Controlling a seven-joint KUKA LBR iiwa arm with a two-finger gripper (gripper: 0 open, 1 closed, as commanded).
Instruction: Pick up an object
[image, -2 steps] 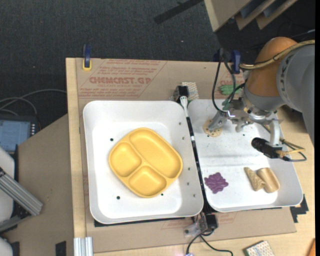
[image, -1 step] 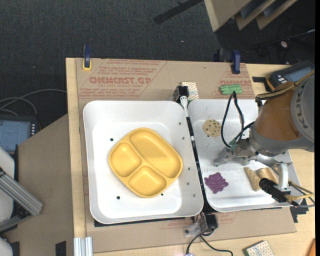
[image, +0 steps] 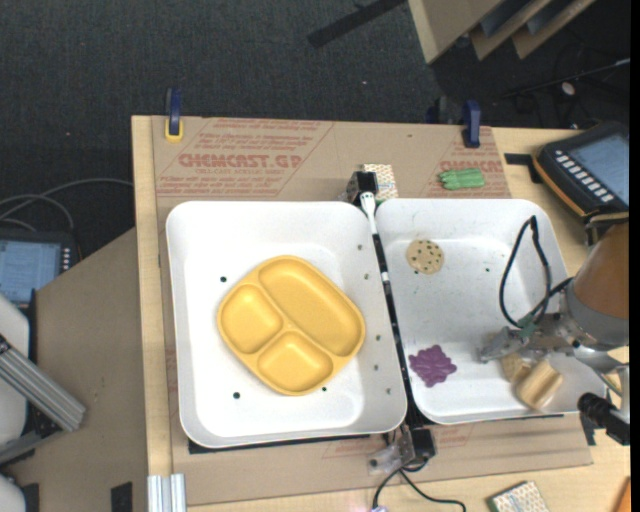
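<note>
Camera view: gripper (image: 512, 348) low in right bin (image: 470, 225), near its right front corner; jaws spread, nothing seen between them. Tan block (image: 537, 384) just beside the fingertips, toward the front wall; contact unclear. Looks stiff, light, probably wood or foam: grip across the short sides, mid-body. Purple grapes (image: 432, 364) to the left, lumpy, likely soft plastic, prone to slip. Cookie (image: 425, 256) at the back, flat, hard to pinch. Yellow tray (image: 290, 323) in left bin (image: 190, 300), too wide for the jaws.
</note>
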